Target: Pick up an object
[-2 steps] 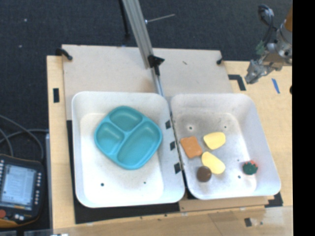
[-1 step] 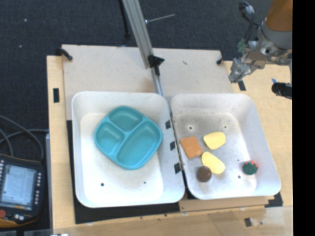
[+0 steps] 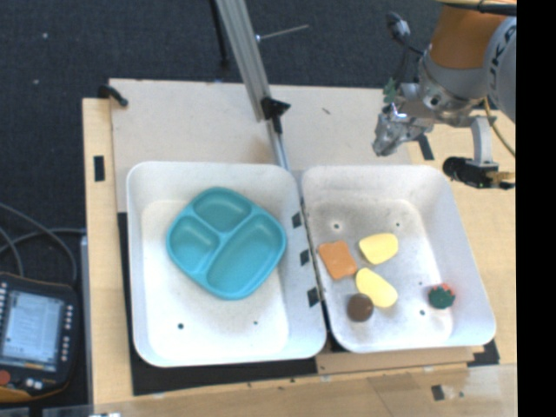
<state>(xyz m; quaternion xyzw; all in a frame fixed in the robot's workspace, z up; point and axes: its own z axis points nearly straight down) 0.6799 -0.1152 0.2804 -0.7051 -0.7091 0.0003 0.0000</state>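
Observation:
The right bin (image 3: 434, 189) holds an orange square block (image 3: 337, 259), two yellow pieces (image 3: 379, 248) (image 3: 376, 287), a dark brown round piece (image 3: 360, 307) and a small green and red item (image 3: 442, 297). My gripper (image 3: 391, 137) hangs above the bin's far rim, well clear of all of them, with nothing seen in it. Whether its fingers stand apart I cannot make out from this angle.
The left bin (image 3: 148, 198) holds a teal divided plate (image 3: 227, 242). A slanted metal post (image 3: 248, 55) rises behind the gap between the bins. Bare bench board lies behind both bins.

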